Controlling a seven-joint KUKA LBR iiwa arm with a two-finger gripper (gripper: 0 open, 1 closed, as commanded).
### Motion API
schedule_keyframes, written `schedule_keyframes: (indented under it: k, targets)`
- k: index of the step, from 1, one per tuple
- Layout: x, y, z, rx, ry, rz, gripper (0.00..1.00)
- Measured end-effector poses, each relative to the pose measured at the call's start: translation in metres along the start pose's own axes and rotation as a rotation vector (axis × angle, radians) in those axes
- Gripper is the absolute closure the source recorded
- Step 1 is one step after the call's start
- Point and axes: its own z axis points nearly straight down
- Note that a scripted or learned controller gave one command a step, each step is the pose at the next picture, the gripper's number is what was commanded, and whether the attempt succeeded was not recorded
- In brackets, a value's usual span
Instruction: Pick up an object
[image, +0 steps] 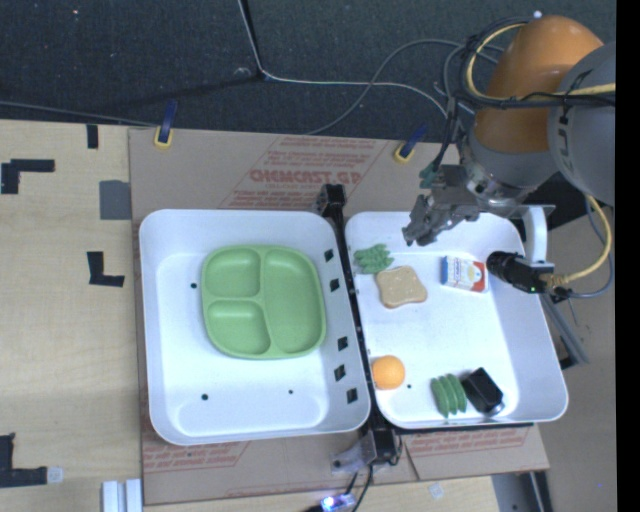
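The right bin (520, 345) holds a slice of toast (401, 287), a green broccoli piece (373, 258), a small white carton with red and blue print (463, 272), an orange (388, 373), a green pea pod (448, 393) and a black block (484, 390). My gripper (422, 229) hangs over the bin's far edge, above and a little right of the broccoli and toast. Nothing shows between its dark fingers.
The left bin (170, 330) carries a green divided plate (264, 301). Black clips line the wall between the bins (345, 330). Cables loop behind the arm at the top right. Cardboard lies under both bins.
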Motion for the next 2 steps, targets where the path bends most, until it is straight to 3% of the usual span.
schedule_keyframes:
  k: [2]
  targets:
    - [0.111,-0.002,0.025,0.001,0.000,-0.001,1.00]
